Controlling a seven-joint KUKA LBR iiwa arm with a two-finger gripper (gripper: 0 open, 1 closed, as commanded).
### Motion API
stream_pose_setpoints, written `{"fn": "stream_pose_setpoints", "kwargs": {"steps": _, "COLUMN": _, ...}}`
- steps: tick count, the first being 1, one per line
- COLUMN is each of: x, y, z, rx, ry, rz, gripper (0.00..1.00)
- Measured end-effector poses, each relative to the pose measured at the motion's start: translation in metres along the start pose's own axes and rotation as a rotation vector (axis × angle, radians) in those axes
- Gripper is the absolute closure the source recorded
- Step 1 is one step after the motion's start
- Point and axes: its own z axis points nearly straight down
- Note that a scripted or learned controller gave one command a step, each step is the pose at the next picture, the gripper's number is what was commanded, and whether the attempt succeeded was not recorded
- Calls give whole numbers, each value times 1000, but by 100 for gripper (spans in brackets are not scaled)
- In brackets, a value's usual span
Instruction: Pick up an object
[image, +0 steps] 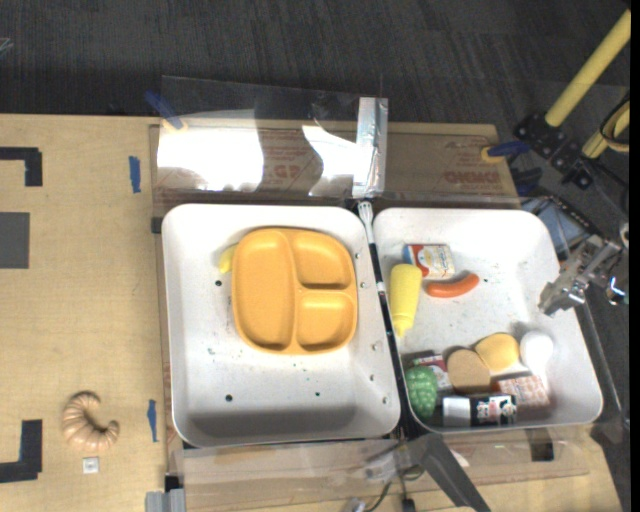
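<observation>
Tool (562, 296): at right bin's (520, 225) right rim; finger state cannot be told.
Left bin (190, 300): holds yellow divided plate (295, 290).

L bin (190, 300): divided yellow plate (293, 290) fills centre, free strip along front edge | R bin (520, 235): clutter packed at front edge, mustard bottle (405, 295) + sausage (452, 286) nr left wall, back-right corner open

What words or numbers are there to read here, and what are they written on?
Cardboard behind the bins: red printed letters, upside down and too blurred to read.
Small carton: red-and-white label, too small to read.
Box and dark bottle at the front: markings too small to read.
</observation>
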Motion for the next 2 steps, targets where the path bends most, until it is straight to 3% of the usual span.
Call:
{"fn": "stream_pose_setpoints", "kwargs": {"steps": 1, "x": 23, "y": 12, "z": -56, "rx": -2, "ry": -10, "rz": -263, "gripper": 100}}
{"fn": "stream_pose_setpoints", "kwargs": {"steps": 2, "x": 27, "y": 17, "z": -48, "rx": -1, "ry": -5, "rz": -591, "gripper": 100}}
